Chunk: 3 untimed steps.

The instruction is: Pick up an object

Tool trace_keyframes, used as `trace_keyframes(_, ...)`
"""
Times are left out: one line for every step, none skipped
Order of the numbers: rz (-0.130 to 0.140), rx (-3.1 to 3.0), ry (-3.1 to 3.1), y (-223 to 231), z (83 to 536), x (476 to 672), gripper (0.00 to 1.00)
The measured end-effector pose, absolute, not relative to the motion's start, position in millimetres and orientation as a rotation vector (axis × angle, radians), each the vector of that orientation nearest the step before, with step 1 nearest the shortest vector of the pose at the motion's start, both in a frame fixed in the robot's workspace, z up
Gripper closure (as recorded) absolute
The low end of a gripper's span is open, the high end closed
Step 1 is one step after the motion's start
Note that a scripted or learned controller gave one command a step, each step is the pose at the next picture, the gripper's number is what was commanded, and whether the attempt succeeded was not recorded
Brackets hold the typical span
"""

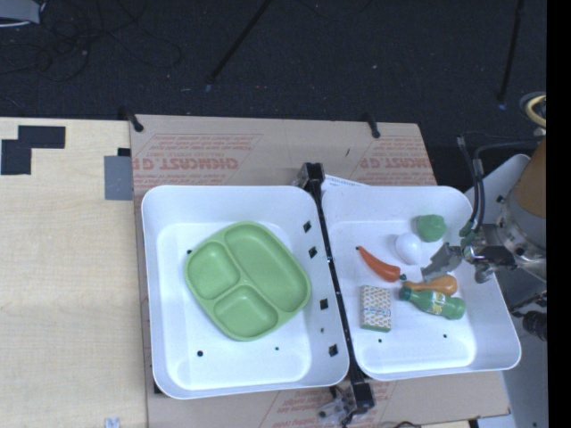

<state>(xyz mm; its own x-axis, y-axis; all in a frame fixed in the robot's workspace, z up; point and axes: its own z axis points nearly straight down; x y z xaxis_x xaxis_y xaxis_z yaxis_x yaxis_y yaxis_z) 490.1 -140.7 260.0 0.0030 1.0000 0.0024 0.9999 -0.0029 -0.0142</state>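
Right bin [500,350], gripper [453,255] amid white ball [410,247], orange gourd [434,284]

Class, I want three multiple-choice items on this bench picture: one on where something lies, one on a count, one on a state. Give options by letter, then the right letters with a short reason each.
1. Where does the green plate lie?
A. in the left bin
B. in the right bin
C. on the cardboard

2. How many compartments does the green plate have?
A. two
B. three
C. five

3. How does the small bottle rest?
A. upright
B. on its side
C. on the plate

Answers: 1 A, the plate sits within the left bin's walls. 2 B, ridges divide it into three wells. 3 B, it lies flat on the right bin's floor, below the pincer.
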Motion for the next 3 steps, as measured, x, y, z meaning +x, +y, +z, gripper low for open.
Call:
trace_keyframes(0.003,-2.220,-2.219,-140.6,266.4,491.9,0.00)
trace_keyframes(0.005,-2.217,-2.217,-137.4,204.0,488.4,0.00)
trace_keyframes(0.003,-2.219,-2.218,-138.5,145.5,481.3,0.00)
